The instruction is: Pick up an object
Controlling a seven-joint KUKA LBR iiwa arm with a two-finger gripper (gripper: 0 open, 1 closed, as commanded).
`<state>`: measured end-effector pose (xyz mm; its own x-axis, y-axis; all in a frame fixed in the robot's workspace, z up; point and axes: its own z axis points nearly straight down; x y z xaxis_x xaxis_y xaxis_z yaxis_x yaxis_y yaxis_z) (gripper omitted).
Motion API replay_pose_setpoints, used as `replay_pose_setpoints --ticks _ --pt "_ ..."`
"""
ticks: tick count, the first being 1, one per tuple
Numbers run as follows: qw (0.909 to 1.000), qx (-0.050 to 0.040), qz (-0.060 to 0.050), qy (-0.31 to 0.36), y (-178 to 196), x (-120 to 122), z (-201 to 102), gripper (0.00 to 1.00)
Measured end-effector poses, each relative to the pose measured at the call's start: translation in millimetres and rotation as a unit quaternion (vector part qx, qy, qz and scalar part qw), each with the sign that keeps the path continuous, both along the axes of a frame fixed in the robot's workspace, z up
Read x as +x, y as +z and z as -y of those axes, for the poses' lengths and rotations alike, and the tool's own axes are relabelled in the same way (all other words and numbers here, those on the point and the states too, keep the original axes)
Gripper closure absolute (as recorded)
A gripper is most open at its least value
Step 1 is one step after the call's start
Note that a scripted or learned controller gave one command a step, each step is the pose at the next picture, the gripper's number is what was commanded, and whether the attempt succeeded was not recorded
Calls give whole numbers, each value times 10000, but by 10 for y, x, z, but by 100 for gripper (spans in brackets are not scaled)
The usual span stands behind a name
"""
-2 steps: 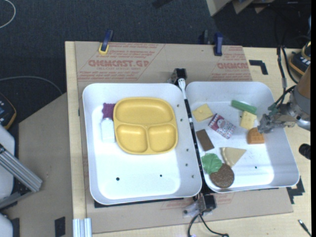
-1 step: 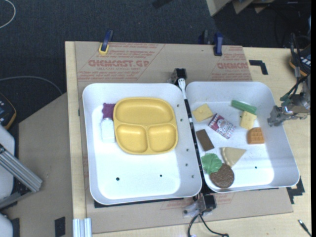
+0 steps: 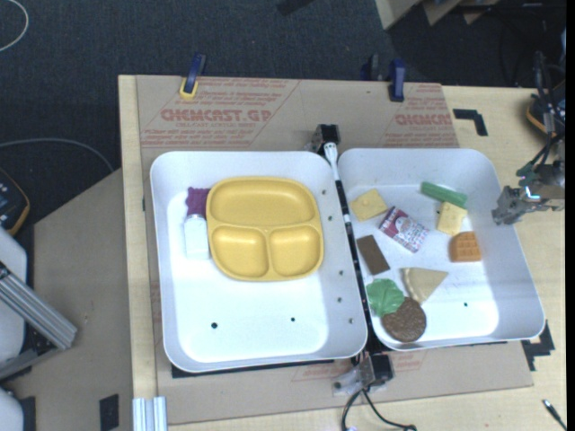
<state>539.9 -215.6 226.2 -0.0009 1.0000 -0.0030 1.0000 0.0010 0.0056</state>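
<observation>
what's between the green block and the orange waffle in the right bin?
In the camera view, a pale yellow rectangular block lies between the flat green block and the square orange waffle piece.

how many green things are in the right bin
2: a green block near the back wall, and a green leafy piece toward the front, touching the brown round piece. More could be hidden underneath.

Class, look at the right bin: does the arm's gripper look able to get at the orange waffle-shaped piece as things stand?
Probably yes. The gripper sits at the right bin's right rim, and the orange waffle-shaped piece lies close by, apart from its neighbours except the yellow block just above it. Nothing lies on top of it.
</observation>
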Motion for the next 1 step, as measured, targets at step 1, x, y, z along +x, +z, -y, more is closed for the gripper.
replay_pose_setpoints --ticks 1 --pt "10000 21 -14 28 103 74 -554 100"
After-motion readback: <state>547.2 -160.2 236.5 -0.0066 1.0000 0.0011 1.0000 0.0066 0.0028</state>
